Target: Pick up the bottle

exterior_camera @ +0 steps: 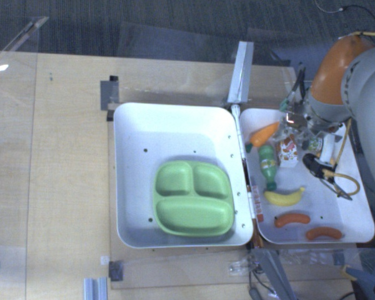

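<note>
Start at the near edge of the wooden tabletop (50,186), where two shallow white bins sit side by side.

1. In the right bin (356,220), nearest you, find two reddish-brown sausages: one (323,233) close to the near rim, the other (292,219) just behind and to its left. They lie apart from each other.

2. Behind the sausages, locate the yellow banana (284,196), lying roughly crosswise in the bin.

3. In the left bin (131,167), note the green divided plate (193,198), resting flat in the near half of the bin with its three compartments facing up.

4. Return to the right bin. Just beyond the banana's left end lies the green bottle (267,165). It lies on its side, lengthwise, near the bin's left wall, with its darker cap end pointing toward the banana. This is the task item. It rests on the bin floor and is not lifted.

5. Just beside the bottle, to its right, stands a small white carton with red print (289,152).

6. Farther back, an orange carrot (264,134) lies tilted, near the bottle's far end.

7. The gripper (298,125) hangs over the far part of the right bin, above the carton and to the right of the carrot. The arm's orange band (331,67) and grey body rise behind it. You cannot tell from this view whether the fingers are spread or closed; nothing is visibly held between them.
</note>
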`<state>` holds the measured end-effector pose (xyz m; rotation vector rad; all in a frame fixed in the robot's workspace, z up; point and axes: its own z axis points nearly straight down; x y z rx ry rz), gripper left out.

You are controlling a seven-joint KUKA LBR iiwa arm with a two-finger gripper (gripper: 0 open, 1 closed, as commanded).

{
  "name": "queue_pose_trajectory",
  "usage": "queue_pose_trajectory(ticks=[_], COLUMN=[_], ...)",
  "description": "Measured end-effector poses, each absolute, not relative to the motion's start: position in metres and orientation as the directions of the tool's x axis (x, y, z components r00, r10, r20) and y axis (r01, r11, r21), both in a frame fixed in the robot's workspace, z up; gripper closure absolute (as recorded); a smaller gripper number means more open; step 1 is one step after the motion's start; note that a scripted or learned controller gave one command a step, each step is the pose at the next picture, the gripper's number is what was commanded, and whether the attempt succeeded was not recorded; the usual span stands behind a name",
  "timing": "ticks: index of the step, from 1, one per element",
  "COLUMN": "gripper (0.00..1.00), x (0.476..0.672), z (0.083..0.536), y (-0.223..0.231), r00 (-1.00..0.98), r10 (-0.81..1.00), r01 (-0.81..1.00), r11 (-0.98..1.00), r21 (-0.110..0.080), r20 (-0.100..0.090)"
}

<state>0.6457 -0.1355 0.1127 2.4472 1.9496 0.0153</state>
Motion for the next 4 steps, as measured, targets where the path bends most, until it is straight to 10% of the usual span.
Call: queue_pose_trajectory(ticks=[1, 2, 3, 4], gripper=[0.0, 1.0, 1.0, 1.0], x=[0.645, 0.647, 0.65, 0.612], z=[0.113, 0.124, 0.097, 0.234], y=[-0.139, -0.136, -0.183, -0.13], r00=[0.226, 0.22, -0.063, -0.251], r10=[0.974, 0.975, 0.998, 0.968], r01=[0.974, 0.975, 0.998, 0.968], r11=[-0.226, -0.22, 0.063, 0.251], r21=[0.016, 0.021, 0.013, 0.009], r20=[-0.004, -0.002, 0.005, -0.004])
